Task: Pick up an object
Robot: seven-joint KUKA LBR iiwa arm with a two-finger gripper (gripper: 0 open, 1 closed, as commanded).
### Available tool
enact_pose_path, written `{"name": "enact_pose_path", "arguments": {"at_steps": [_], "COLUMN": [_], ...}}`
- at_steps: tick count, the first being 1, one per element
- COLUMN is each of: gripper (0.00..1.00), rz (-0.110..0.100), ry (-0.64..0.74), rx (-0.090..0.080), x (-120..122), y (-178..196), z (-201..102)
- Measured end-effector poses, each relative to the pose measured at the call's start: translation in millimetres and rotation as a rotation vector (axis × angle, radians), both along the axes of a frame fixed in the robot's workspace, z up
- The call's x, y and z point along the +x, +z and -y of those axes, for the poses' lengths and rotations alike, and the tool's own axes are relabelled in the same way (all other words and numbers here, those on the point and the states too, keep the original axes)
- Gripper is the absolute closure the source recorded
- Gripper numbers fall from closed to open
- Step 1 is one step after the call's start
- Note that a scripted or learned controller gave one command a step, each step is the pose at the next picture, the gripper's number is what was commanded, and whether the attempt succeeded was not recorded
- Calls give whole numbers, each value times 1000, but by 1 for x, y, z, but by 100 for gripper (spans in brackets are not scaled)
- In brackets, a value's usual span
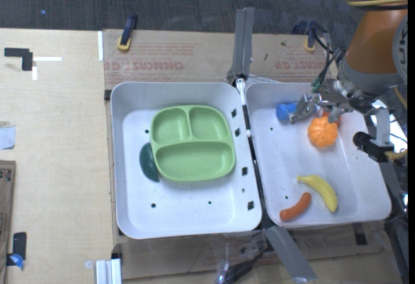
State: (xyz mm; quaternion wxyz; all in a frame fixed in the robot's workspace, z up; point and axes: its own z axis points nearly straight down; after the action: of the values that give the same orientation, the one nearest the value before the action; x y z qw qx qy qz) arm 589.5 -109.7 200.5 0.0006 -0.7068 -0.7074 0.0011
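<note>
Up at twelve o'clock in the right bin (pixel 363 211), an orange (pixel 323 133) lies just beside the gripper (pixel 303 109); whether its fingers are wide or narrow cannot be told. A blue object (pixel 284 111) sits at the orange's nine o'clock.

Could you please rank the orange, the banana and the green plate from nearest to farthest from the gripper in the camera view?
From the gripper:
1. Orange, just below-right of it, right bin.
2. Banana, toward that bin's front.
3. Green plate, left bin.
</note>
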Motion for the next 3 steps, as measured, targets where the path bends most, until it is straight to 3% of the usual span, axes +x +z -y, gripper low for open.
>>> {"name": "enact_pose_path", "arguments": {"at_steps": [1, 2, 3], "gripper": [0, 0, 100], "rz": [2, 4, 6], "ry": [72, 247, 242], "rx": [0, 7, 1], "x": [17, -14, -14], "y": [-109, -108, -98], "z": [48, 107, 111]}}
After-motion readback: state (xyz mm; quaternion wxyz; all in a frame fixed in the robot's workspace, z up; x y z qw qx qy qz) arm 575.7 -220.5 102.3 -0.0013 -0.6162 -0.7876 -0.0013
